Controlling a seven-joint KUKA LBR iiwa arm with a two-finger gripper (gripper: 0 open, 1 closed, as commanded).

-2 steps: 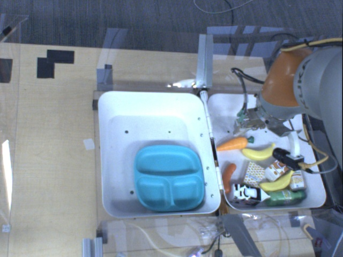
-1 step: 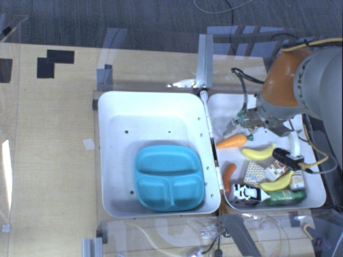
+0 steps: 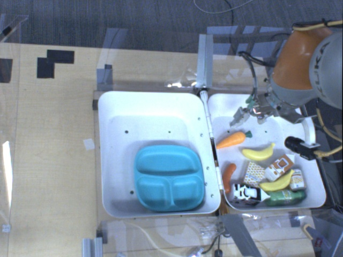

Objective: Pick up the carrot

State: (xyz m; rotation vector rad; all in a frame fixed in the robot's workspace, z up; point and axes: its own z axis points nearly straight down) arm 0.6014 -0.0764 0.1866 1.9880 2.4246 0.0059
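Observation:
The carrot (image 3: 231,140) is orange with a green tip and lies flat in the right bin (image 3: 220,107), close to that bin's left wall. My gripper (image 3: 250,116) hangs just above and to the right of the carrot's green end. Its fingers are open with nothing between them. The grey arm with its orange band (image 3: 293,60) comes in from the upper right.
A yellow banana (image 3: 258,153) lies right of the carrot, and a red sausage (image 3: 229,176) lies below it. A second banana (image 3: 276,183), a small carton (image 3: 280,167), a green bottle (image 3: 284,197) and other packets crowd the bin's front right. The left bin (image 3: 115,143) holds a blue divided tray (image 3: 170,176).

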